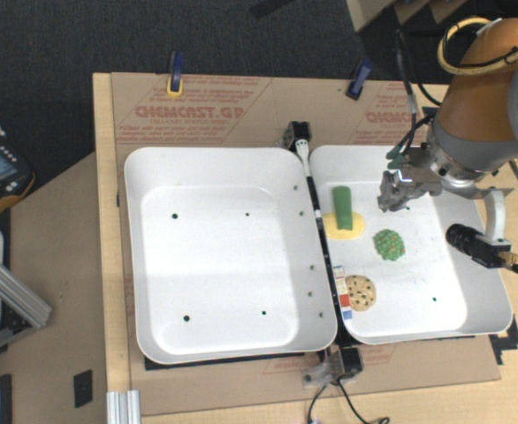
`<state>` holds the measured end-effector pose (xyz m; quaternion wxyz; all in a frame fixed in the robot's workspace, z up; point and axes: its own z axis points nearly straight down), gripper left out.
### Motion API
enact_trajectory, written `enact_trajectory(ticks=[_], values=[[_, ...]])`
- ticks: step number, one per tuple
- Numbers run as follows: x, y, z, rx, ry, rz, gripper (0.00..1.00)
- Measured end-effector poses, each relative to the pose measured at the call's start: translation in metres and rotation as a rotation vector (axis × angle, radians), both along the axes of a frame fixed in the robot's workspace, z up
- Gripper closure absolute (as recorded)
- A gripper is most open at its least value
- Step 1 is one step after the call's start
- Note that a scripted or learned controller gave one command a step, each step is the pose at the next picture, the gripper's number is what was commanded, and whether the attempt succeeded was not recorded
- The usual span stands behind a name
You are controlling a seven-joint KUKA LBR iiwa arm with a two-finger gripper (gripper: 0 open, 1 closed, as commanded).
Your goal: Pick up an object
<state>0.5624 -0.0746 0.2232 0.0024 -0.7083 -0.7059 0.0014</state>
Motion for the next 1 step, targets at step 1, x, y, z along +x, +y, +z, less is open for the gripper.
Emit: enact_trajectory(ticks=[1], values=[[0.0503, 0.0697, -0.0162, 0.0, -0.009, 0.011, 1.0]])
